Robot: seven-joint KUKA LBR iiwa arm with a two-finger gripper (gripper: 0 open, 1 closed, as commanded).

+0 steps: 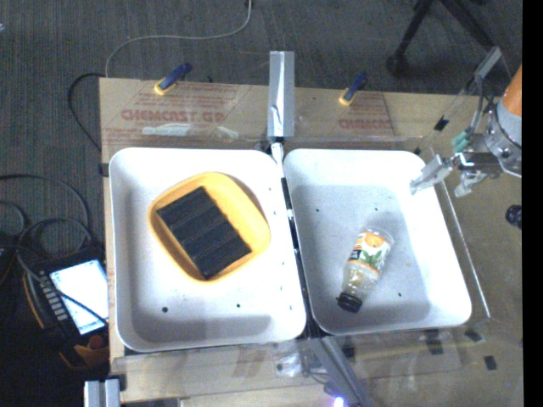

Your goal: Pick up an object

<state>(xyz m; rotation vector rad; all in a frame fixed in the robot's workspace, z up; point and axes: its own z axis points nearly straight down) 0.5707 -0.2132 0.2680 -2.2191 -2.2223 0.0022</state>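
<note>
Clear glossy plastic bottle (365,268) — matt white bins (428,312), smooth.

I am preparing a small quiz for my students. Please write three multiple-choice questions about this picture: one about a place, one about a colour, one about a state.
1. Where is the bottle?
A. right bin
B. left bin
C. on the floor

2. What colour is the dish in the left bin?
A. green
B. yellow
C. red

3. How is the bottle positioned?
A. upright
B. held in the gripper
C. lying on its side

Answers:
1 A, it lies in the right bin.
2 B, its rim around the dark block is yellow.
3 C, it lies flat, away from the gripper.
</note>
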